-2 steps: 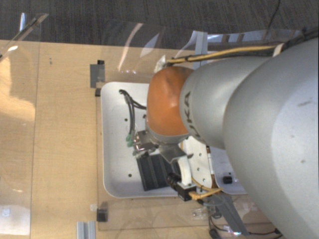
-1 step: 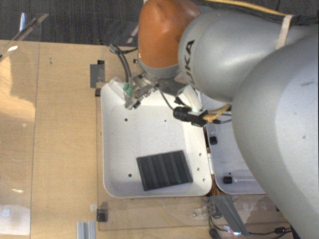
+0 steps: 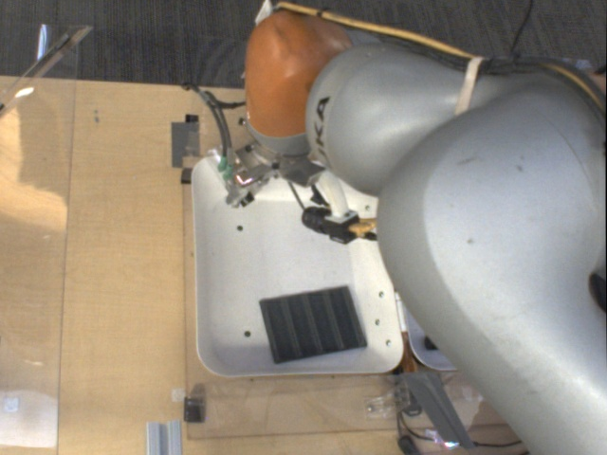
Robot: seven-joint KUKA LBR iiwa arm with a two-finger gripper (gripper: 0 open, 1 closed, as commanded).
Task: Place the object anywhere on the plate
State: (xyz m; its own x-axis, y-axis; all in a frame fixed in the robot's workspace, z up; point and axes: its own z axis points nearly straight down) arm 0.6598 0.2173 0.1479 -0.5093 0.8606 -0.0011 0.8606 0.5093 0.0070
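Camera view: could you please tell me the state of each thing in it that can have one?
dark ribbed slab: lying flat in the white bin, near its front wall.
gripper: at the bin's far left corner, apart from the slab.
white bin: upright on the bench, holding the slab.

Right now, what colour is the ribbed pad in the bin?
The pad is black, ridged; camera view.

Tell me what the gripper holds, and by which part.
It cannot be told; the gripper sits at the far-left corner of the white bin. The black ribbed slab lies apart, nearer the front.
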